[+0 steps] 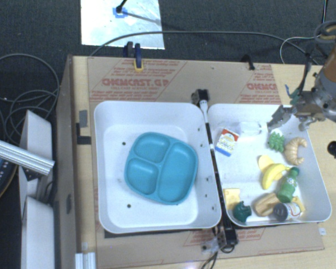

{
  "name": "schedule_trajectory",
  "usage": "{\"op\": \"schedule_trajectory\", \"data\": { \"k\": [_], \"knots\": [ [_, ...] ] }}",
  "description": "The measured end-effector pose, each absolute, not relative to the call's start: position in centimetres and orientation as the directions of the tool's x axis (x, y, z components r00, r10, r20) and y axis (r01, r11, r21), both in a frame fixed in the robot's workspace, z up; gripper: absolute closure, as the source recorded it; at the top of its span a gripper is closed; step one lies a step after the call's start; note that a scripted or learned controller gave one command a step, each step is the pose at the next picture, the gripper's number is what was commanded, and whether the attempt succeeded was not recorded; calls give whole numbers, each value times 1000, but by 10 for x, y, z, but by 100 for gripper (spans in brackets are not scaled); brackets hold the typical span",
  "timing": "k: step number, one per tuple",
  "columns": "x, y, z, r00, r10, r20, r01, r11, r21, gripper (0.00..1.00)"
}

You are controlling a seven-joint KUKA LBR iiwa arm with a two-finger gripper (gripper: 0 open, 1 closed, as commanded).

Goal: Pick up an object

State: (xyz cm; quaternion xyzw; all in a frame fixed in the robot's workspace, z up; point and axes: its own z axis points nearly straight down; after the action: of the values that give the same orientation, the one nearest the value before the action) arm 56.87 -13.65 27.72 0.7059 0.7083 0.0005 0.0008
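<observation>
Gripper [292, 116] over right bin's [325, 206] far corner, fingers parted, nothing between them.

Arm entering from the right, orange band at frame edge. Fingers spread above bare bin floor, just beyond green toy [276, 142] and croissant [295, 149]; no contact seen with either. Banana [270, 171] near bin centre, green bottle [288, 186] touching its near side. Small carton [226, 142] by the dividing wall. Cheese wedge [232, 197], dark green piece [242, 211], bread roll [265, 204] and can [284, 210] crowded along near wall. Blue divided plate [160, 167] lying flat in left bin [109, 133], well apart from gripper. All objects resting in bins, none lifted.
</observation>
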Motion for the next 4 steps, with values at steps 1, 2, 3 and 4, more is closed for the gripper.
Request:
{"op": "schedule_trajectory", "data": {
  "k": [1,2,3,4],
  "knots": [
    [575,-201,112,-2,1000,0,1000,2,-1,0],
    [534,-169,84,-1,1000,0,1000,1,1,0],
    [536,-169,96,-3,1000,-2,1000,3,7,100],
    [536,-169,96,-3,1000,-2,1000,3,7,0]
  ]
}}
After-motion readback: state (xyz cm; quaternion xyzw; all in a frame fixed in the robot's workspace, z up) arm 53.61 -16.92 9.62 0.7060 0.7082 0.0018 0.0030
